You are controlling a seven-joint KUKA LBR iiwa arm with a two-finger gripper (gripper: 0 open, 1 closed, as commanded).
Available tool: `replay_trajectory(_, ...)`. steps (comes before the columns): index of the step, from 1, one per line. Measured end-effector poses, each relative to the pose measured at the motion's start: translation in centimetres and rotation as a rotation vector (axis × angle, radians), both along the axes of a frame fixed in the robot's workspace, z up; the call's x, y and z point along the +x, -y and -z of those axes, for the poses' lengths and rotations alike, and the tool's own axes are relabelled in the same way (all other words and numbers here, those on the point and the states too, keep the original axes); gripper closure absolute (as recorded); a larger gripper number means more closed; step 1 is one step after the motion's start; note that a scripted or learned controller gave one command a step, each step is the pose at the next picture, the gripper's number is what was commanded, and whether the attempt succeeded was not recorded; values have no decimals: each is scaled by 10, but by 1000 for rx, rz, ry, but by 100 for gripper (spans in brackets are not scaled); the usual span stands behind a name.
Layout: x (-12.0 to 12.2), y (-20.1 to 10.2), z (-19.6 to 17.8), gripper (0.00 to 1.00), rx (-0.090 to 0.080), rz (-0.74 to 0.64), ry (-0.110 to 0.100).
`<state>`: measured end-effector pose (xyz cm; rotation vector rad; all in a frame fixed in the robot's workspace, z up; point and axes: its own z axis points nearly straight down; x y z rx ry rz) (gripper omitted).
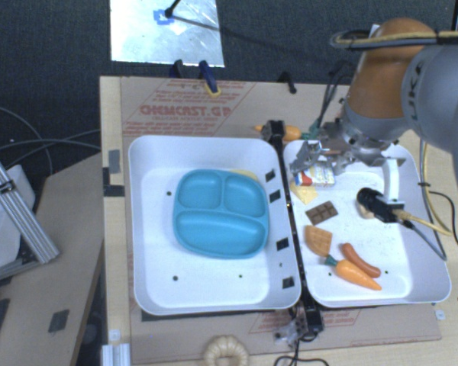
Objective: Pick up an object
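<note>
My gripper (311, 158) hangs over the back left corner of the right bin (420, 280). Just below it lies a small red and white packet (317, 178), close to the gripper; I see nothing held. Further forward in that bin lie a yellow cheese wedge (303, 194), a brown chocolate bar (321, 213), a tan waffle piece (317, 240) and two orange carrots (356, 267).
The left bin (149, 280) holds a blue divided plate (220, 212) with a pale yellow piece (246, 174) behind it. A small orange thing (291, 133) sits at the bins' back edge. A beige ring (227, 351) lies on the cardboard in front.
</note>
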<state>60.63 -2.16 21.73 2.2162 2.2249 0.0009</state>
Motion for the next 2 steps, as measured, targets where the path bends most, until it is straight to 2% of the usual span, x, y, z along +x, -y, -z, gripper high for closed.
replay_trajectory(2,-7,4,2,100,1,3,-1)
